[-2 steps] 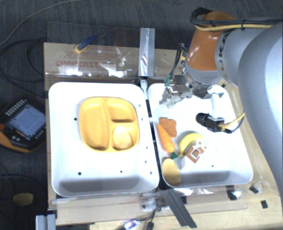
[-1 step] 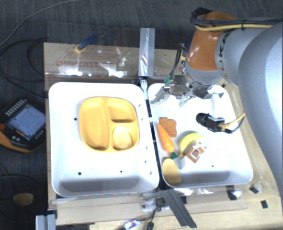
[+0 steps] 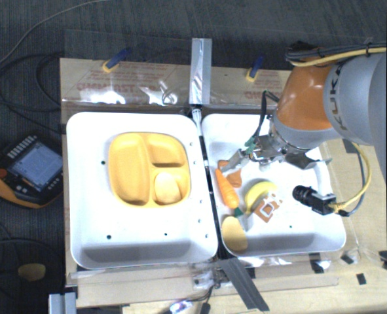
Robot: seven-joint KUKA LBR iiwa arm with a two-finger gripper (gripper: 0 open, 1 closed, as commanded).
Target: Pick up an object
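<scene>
The grey, rounded metal arm (image 3: 363, 97) carried a glossy orange band (image 3: 304, 100) above its wrist, with dark lettering partly visible on the grey shell. A yellow cable (image 3: 360, 178) looped from the arm to a small black cylindrical fitting (image 3: 311, 198), and more yellow and black cables ran along its top.

A single fixed camera looks down at a slant from above the two shallow white plastic bins (image 3: 141, 250), far enough to frame both whole, with dark carpet beyond them at the top.
</scene>
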